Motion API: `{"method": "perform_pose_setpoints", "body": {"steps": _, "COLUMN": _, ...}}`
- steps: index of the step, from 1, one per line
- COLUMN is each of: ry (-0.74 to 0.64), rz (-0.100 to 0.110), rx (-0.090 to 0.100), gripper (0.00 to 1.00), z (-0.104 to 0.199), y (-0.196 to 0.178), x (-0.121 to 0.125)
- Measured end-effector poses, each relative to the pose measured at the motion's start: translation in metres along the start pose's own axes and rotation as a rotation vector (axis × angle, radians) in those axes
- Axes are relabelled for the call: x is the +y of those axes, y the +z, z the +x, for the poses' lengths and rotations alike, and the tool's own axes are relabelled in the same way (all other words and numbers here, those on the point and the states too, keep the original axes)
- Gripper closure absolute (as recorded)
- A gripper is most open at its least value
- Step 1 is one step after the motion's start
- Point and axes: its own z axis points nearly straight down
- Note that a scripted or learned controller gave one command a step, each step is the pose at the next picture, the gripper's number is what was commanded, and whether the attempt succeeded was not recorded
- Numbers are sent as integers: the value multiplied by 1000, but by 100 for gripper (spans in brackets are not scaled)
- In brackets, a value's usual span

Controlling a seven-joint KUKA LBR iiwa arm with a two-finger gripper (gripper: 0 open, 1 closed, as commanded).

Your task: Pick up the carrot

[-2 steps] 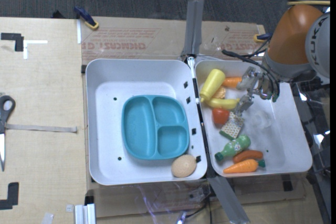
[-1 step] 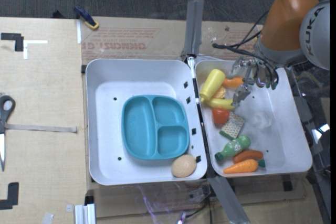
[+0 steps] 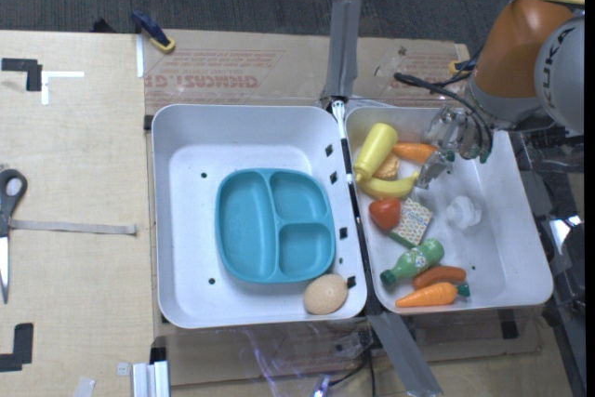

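Overhead, the grey arm (image 3: 548,60) with its orange band enters from the right and reaches down into the right bin (image 3: 521,237). The jaws (image 3: 435,170) sit low in the bin's upper half, just right of the food pile. How far they are parted I cannot tell, as they are small and blurred against the white floor. Nothing is visibly held.

The carrot (image 3: 428,296) lies on its side at the near edge of the right bin, green end pointing right. It is well apart from the jaws. Just above it lies a reddish sausage-like piece (image 3: 439,275), and a green bottle (image 3: 412,261) lies tilted beside that.

Further up the pile: a tomato (image 3: 385,213), a speckled cracker-like square (image 3: 414,221), a banana (image 3: 389,187), a yellow cylinder (image 3: 374,149) leaning against the bin's left wall, and a second orange piece (image 3: 412,151) close to the jaws.

The left bin (image 3: 177,228) holds a teal divided plate (image 3: 276,224) at its centre and an egg (image 3: 325,295) at the near right corner, just beside the plate.

On the bench (image 3: 65,200), scissors (image 3: 7,218) lie at the far left.
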Motion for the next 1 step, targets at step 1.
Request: {"method": "perform_pose_setpoints", "body": {"steps": 1, "ry": 0, "rz": 0, "rx": 0, "gripper": 0, "z": 0, "y": 0, "x": 0}}
